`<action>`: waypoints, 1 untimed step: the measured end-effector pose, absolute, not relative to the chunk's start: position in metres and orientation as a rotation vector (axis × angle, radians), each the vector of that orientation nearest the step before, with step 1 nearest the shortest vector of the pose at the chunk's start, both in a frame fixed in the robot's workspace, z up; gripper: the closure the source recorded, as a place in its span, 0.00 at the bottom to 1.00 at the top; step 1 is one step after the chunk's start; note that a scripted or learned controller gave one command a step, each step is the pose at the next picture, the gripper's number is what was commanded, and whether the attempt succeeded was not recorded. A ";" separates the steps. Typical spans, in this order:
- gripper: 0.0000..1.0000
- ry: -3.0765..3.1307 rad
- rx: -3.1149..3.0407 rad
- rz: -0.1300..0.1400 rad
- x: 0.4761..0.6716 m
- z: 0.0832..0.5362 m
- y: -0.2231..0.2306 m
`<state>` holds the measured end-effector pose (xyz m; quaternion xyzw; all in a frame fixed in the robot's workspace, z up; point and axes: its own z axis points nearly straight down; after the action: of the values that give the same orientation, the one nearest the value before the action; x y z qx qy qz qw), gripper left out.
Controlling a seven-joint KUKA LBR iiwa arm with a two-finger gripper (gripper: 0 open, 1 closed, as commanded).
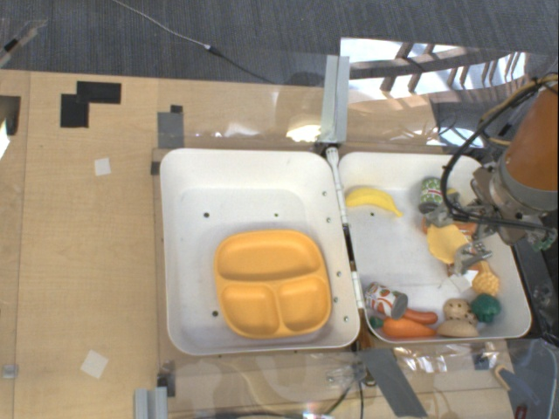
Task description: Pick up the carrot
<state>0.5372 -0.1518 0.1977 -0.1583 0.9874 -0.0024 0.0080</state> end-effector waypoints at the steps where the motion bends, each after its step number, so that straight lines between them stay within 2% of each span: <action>1: 1.00 3.059 -0.637 -0.010 0.500 0.090 -0.178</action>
<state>0.5001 -0.1775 0.0902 -0.2038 0.9790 -0.0032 0.0085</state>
